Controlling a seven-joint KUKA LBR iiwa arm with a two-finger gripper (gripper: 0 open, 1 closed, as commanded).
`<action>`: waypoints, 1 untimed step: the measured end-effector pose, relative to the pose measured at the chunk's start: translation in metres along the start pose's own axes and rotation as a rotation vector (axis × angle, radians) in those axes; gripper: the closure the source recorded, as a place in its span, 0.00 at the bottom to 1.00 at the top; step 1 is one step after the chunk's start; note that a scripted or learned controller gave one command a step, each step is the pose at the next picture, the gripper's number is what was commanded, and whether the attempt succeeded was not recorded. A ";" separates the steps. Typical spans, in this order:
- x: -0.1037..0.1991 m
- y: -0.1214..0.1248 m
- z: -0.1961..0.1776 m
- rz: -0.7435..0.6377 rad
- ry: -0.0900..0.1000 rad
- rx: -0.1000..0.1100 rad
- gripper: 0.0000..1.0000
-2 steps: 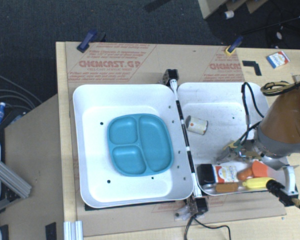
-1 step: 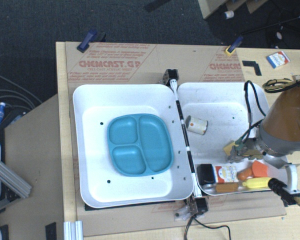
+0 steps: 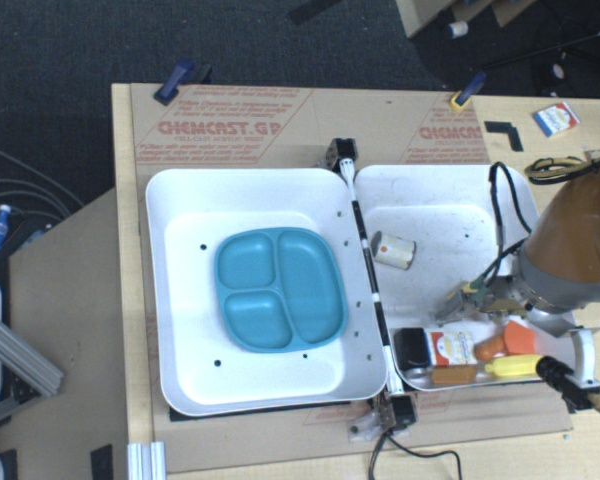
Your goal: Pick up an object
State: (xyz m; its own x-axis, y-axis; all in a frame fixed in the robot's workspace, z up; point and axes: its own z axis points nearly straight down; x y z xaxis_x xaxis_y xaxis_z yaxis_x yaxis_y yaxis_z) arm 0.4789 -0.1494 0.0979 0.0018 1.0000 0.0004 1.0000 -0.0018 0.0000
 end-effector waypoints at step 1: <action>0.000 0.000 -0.010 0.001 0.000 -0.001 1.00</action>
State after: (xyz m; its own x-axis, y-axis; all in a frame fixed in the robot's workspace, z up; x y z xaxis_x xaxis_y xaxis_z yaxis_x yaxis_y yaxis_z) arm 0.4791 -0.1492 0.1076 0.0025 1.0000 0.0001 1.0000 -0.0025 0.0010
